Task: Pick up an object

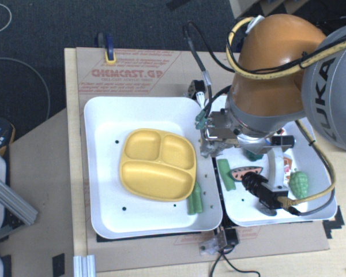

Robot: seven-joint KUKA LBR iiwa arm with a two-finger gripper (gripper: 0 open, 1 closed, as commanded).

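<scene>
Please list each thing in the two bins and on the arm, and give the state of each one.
Yellow divided plate: right way up, flat in the left bin, compartments bare.
Green stick: lying by the plate's right edge, in the left bin.
Green block: lying flat in the right bin.
Green knobbly toy: resting in the right bin.
Gripper: over the divide between the bins.

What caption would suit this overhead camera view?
Robot arm reaches over two white bins; a yellow divided plate lies in the left one.
</scene>
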